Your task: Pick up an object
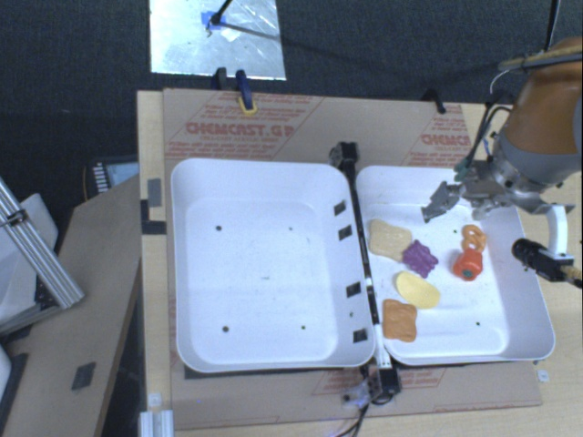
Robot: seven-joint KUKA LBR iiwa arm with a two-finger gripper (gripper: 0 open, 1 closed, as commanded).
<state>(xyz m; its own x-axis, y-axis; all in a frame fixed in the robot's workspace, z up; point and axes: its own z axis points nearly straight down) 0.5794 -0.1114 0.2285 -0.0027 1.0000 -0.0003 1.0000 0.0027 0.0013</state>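
Gripper (453, 198) above the right bin (519, 335) — arm cropped at right, jaw state indistinct — with purple piece (420, 258) lying apart below.

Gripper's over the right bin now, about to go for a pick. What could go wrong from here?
1. The toys are bunched: the purple piece touches the beige slice, so a grab may nudge or catch both.
2. The gripper hangs above bare bin floor, beside the pile; a straight descent would likely close on nothing.
3. The flat yellow piece could slip.
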